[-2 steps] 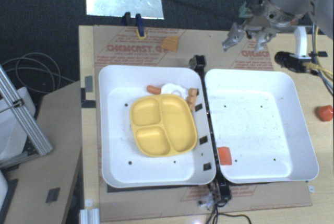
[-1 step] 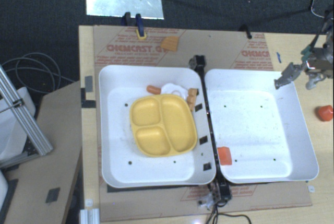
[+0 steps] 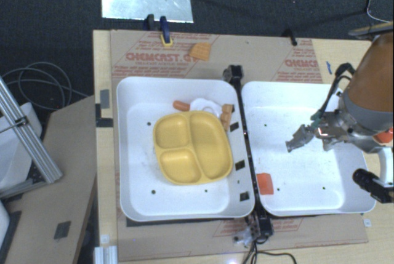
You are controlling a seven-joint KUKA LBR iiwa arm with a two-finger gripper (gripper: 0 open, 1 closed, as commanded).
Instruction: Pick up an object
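My gripper (image 3: pixel 294 142) hangs over the middle of the right bin (image 3: pixel 289 103), its fingers pointing left, with nothing visible between them. An orange-red block (image 3: pixel 265 183) lies at the right bin's front left corner, below and left of the gripper. In the left bin (image 3: pixel 132 133) a yellow divided plate (image 3: pixel 191 147) sits in the middle. Behind the plate are a small orange sausage-like piece (image 3: pixel 181 106), a white object (image 3: pixel 205 106) and a tan block (image 3: pixel 226 116).
A tan foam piece (image 3: pixel 200 51) rests on the cardboard behind the left bin. Blue and yellow clamps (image 3: pixel 164 30) grip the bench's back edge. A black divider with clips (image 3: pixel 240 127) runs between the bins. The arm's body covers the right bin's right side.
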